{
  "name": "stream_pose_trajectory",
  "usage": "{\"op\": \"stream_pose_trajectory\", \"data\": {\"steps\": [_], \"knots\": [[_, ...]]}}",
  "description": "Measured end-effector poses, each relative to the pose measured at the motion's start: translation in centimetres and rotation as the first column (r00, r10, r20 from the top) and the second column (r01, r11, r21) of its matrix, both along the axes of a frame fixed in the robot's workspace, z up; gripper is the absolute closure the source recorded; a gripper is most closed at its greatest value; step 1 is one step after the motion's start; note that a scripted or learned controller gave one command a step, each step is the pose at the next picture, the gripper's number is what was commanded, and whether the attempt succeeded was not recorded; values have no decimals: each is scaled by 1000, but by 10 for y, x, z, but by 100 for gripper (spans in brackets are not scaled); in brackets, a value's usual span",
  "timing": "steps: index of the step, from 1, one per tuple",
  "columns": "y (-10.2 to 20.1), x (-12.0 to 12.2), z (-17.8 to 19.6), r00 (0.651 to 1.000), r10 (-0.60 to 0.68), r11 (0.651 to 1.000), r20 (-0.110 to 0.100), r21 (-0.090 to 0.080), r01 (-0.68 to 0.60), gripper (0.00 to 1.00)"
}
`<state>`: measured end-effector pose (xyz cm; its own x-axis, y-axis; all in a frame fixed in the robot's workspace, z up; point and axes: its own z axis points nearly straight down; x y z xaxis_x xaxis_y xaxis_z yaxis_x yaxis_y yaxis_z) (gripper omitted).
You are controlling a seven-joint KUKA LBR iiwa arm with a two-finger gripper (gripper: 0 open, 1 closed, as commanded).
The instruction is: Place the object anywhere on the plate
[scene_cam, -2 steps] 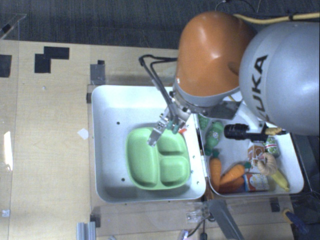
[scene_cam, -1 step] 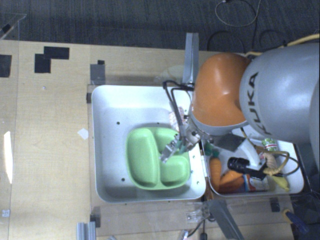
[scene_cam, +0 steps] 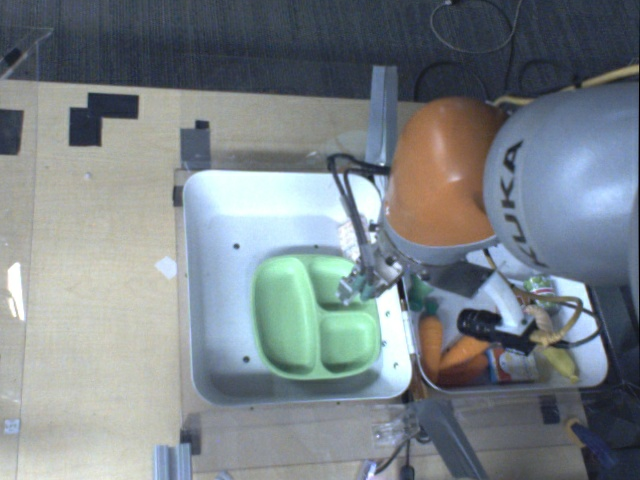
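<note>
The tool (scene_cam: 362, 280) is seen low over the upper right compartment of the green plate (scene_cam: 300, 318), which lies in the left bin (scene_cam: 215, 268). Whether anything is carried cannot be told, nor how the tool is set. The objects, a carrot (scene_cam: 432, 340) among them, are seen heaped in the right bin (scene_cam: 592, 368). If an object is carried, it is best lowered until support is given by the plate floor, well inside the rim, and released only then, so that rolling off is avoided.
</note>
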<state>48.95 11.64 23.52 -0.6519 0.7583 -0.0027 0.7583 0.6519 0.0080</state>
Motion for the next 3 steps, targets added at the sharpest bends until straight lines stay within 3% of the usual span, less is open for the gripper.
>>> {"op": "stream_pose_trajectory", "data": {"steps": [1, 2, 3], "knots": [[-4, 46, -48, 992, -125, 992, -5, -2, 125, 100], [94, 12, -31, 978, -207, 978, -5, -1, 207, 100], [36, -2, -76, 997, -76, 997, -6, -2, 76, 100]]}}
